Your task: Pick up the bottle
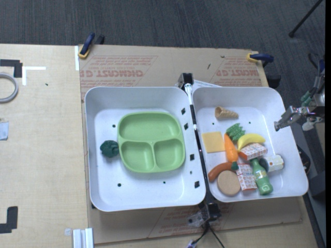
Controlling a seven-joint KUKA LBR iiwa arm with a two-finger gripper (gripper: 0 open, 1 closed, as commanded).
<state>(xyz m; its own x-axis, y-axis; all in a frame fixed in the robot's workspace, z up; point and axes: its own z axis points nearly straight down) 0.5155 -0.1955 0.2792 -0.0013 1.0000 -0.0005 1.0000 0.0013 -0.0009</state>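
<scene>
Lying near the front right corner of the right bin, the green bottle points cap-up toward the bin's middle, packed tight: small cartons touch its left side, a white block sits just beside its upper right. Gripper hangs at that bin's right rim, well apart from the bottle; whether its pincer is released or clenched cannot be told. Open floor shows along the bin's far side, beyond the cone. Left bin holds a green tray
</scene>
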